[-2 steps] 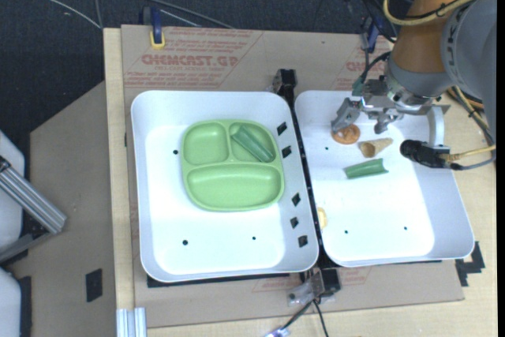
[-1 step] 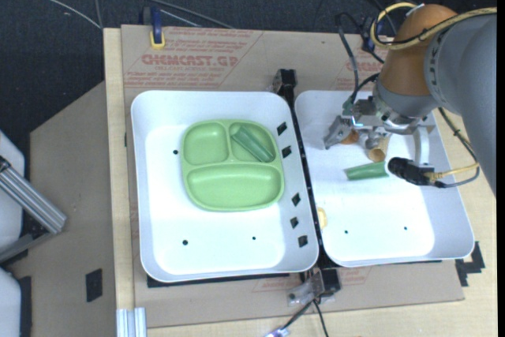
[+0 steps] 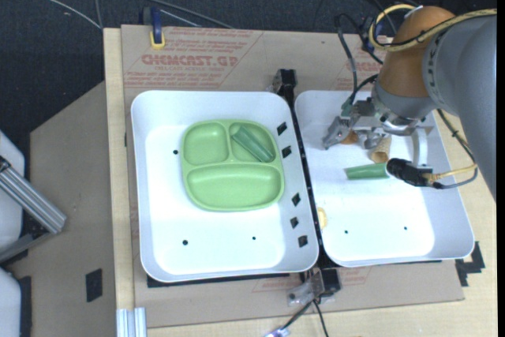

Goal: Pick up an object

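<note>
The bench top (image 3: 237, 43) is covered by a brown protective sheet with red print, and two shallow white bins are set on it side by side. In the left bin (image 3: 158, 241) a green divided plate (image 3: 233, 170) is laid roughly in the middle, three compartments, and a darker green stick-shaped piece (image 3: 254, 142) is seen lying in the upper right compartment.

The arm (image 3: 454, 63) is brought in from the right, big grey body, orange band (image 3: 410, 59) bent down over the upper part of the right bin (image 3: 394, 241). The wrist is pointed down and a bit to the left, so the gripper (image 3: 355, 132) is held low over the bin's upper area, near the back wall. The metal fingers are seen from above as a cluttered bundle, so how far apart they are can't really be told, and nothing can be made out between them.

A small green cylinder-like object (image 3: 366, 171) is laid flat on the right bin's floor, just below the gripper and apart from it. A tan, cork-like bit (image 3: 379, 151) is seen right beside the gripper's lower edge, and whether it is touched can't be told. A black cable connector (image 3: 402, 170) is hung next to the green object's right end.
</note>
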You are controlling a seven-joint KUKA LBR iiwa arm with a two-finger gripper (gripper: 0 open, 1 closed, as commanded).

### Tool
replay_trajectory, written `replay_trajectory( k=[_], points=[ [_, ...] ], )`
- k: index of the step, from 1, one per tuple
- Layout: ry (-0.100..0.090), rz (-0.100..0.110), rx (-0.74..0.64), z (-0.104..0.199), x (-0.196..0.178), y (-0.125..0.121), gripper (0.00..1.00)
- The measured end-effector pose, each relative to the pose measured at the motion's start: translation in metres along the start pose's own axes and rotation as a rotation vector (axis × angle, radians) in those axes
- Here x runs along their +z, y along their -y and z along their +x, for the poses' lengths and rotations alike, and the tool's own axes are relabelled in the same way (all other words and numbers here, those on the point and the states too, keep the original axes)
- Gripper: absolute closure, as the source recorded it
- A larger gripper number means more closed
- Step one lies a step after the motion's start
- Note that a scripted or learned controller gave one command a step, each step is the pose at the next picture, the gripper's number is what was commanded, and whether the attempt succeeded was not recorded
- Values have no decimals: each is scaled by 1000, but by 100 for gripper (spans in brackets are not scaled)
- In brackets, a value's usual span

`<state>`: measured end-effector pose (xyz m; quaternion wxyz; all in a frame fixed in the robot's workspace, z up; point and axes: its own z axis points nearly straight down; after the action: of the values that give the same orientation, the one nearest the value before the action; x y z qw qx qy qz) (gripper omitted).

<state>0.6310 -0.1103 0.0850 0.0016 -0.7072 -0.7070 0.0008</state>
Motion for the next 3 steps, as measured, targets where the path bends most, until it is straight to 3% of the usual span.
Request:
replay_trajectory(
  k=[1,3],
  points=[
    [-1,-3,0,0,-12,-1,100],
    [3,-11,-1,-1,-107,-12,100]
  ],
)
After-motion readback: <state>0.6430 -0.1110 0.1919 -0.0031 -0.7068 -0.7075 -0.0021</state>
